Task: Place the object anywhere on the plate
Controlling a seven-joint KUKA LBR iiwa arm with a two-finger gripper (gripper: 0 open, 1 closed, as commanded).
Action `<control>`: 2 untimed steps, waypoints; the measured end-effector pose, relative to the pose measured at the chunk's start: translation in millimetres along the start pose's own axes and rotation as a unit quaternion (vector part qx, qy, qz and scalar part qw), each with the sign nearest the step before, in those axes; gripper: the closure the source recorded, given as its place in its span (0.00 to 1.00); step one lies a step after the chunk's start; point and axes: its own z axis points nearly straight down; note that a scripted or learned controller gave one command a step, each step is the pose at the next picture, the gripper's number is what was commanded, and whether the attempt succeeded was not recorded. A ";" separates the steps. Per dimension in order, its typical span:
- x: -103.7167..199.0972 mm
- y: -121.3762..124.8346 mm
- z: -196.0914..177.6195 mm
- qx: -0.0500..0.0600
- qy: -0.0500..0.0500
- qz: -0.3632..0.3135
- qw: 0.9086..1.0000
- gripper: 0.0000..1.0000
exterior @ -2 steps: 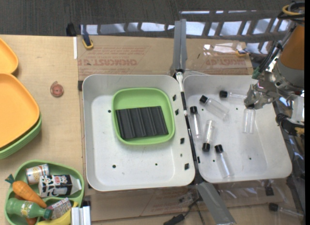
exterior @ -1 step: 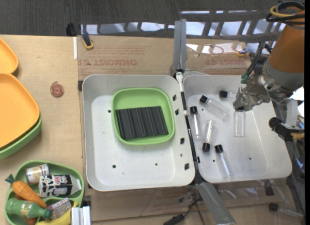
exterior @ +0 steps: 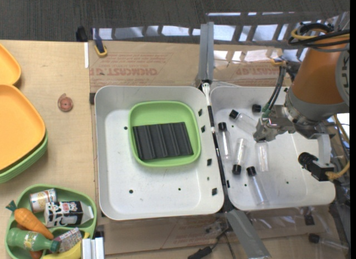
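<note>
Vials (exterior: 240,151) in rt bin, tool (exterior: 263,136) low above them, grip state unclear.

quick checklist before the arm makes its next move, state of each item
1. Plate sits in the left bin, green, with a dark ridged mat on it: ok.
2. Room on the plate for an object: ok.
3. Clear tubes with black caps lie scattered in the right bin: ok.
4. Gripper sits over the right bin near the tubes: ok.
5. Tube held by the gripper: cannot tell.
6. Object already on the plate: not ok.
</note>
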 end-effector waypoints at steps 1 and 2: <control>52.8 -7.1 -22.8 -0.001 0.000 -0.032 0.999 1.00; 95.7 5.8 -13.7 0.000 -0.001 -0.089 0.996 1.00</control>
